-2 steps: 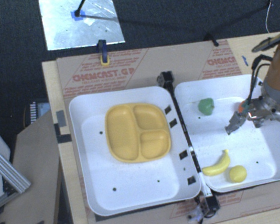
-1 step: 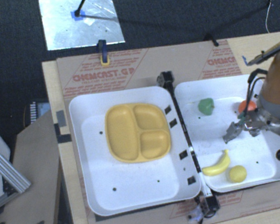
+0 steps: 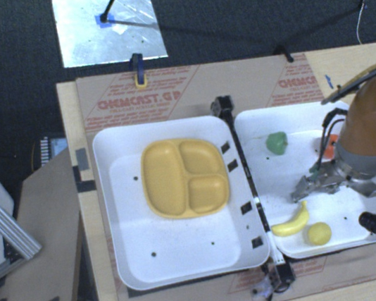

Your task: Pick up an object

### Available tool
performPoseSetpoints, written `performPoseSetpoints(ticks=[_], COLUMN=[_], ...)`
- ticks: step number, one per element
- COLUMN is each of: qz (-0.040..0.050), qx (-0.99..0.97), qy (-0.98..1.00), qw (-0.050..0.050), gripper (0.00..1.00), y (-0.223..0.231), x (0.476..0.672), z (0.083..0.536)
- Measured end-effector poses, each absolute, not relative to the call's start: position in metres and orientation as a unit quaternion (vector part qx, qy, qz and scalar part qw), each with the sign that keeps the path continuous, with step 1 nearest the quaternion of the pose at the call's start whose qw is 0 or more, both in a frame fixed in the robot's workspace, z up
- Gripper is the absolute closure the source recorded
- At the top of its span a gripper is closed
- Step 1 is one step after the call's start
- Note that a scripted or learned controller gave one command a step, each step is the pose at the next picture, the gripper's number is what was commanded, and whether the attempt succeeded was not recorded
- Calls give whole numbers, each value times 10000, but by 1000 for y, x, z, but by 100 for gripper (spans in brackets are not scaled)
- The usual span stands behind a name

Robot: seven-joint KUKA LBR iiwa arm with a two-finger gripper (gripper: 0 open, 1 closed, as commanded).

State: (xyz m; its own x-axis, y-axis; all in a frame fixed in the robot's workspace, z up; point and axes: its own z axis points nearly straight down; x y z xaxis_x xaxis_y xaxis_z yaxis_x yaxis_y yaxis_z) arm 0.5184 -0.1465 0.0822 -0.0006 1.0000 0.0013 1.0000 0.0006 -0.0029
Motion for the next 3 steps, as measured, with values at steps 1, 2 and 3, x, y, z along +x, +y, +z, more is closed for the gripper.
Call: performPoseSetpoints(ticks=[1,2,3], qz=[-5,-14,-15], qx=[-7074,-7057,-7059], qy=[-7068,-7085,-7083], qw=[-11,-22,-30], gripper=[100,100,100], y=[-147,-142,-151], x=[520,516,516], z=[95,155,203])
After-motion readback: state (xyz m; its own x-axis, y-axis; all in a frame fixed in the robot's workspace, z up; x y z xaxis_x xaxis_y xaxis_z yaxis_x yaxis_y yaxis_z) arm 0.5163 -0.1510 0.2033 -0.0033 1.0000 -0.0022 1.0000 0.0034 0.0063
